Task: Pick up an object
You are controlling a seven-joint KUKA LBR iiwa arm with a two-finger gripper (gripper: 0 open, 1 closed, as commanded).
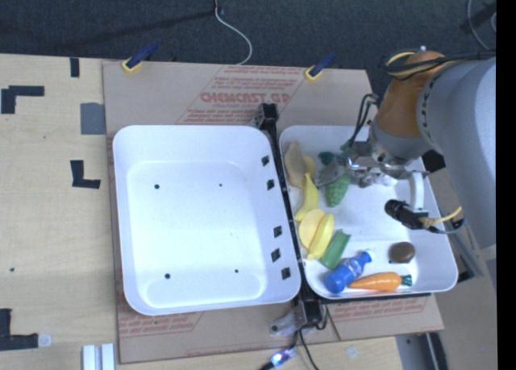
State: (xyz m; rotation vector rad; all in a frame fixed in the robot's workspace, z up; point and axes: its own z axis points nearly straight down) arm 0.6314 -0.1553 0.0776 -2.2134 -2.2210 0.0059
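Note:
My gripper [337, 168] hangs low over the upper middle of the right bin [439, 268], right above a bumpy green toy [337, 190]. Close to its left lie a pale yellow piece [294, 160] and a yellow banana [310, 192]. Lower in the same bin are a yellow round toy [315, 230], a dark green piece [335, 247], a blue bottle [347, 272], an orange carrot [376, 282] and a brown round object [401, 253]. The wrist hides the fingertips.
The left bin [197, 215] sits beside the right one, joined by black clips along the shared edge. The arm's grey body and orange band [403, 106] fill the right side above the right bin. A black cable piece [403, 212] hangs over the bin's right part.

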